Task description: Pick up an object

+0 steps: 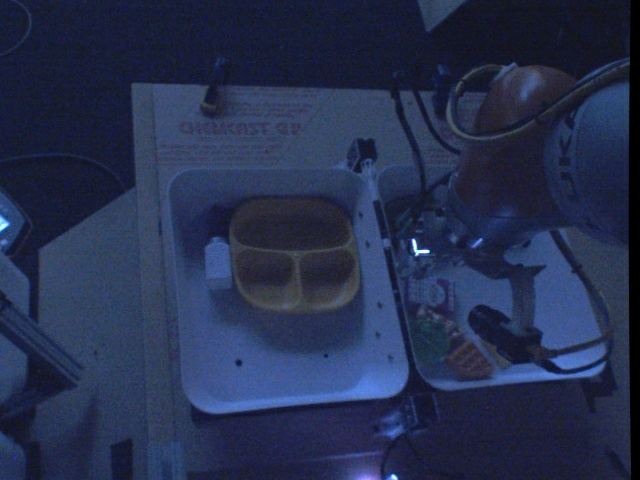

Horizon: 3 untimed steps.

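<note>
Note the yellow three-part tray (294,253) in your left bin (190,298), a white bottle (217,264) just beside it; the grip of your gripper (432,253) cannot be told.

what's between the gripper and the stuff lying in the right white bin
Nothing visible. The gripper hangs over the right white bin, directly above the small mixed objects, green and orange among them. The arm's own wrist hides part of that bin.

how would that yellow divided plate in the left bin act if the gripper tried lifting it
The yellow divided plate looks moulded and rigid, so probably stiff, not floppy. It lies flat and wide, unlikely to roll. Its broad shape may force a rim grasp, which could tilt it.
</note>
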Available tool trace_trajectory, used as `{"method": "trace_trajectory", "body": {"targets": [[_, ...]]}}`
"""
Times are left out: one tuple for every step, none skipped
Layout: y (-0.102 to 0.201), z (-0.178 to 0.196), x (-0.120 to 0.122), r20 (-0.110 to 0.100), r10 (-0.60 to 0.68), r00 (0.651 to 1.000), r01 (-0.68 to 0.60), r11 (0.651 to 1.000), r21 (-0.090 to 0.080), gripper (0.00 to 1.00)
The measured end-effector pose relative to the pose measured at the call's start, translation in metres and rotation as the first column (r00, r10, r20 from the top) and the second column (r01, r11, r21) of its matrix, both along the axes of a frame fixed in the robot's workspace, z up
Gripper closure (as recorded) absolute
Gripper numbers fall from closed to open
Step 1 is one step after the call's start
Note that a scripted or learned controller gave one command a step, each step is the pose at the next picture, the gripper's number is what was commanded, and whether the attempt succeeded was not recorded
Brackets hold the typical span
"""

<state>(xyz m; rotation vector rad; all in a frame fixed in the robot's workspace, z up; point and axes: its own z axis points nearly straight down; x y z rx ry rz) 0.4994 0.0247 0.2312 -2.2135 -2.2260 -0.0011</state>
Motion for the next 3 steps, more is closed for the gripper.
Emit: {"method": "trace_trajectory", "body": {"targets": [[0.021,0.000,-0.015,-0.004,-0.003,1.000,0.003,1.000,0.000,1.00],[0.025,-0.018,-0.009,-0.005,-0.005,1.000,0.005,1.000,-0.001,1.00],[0.025,0.002,-0.002,0.004,-0.005,1.000,0.005,1.000,-0.002,1.00]]}}
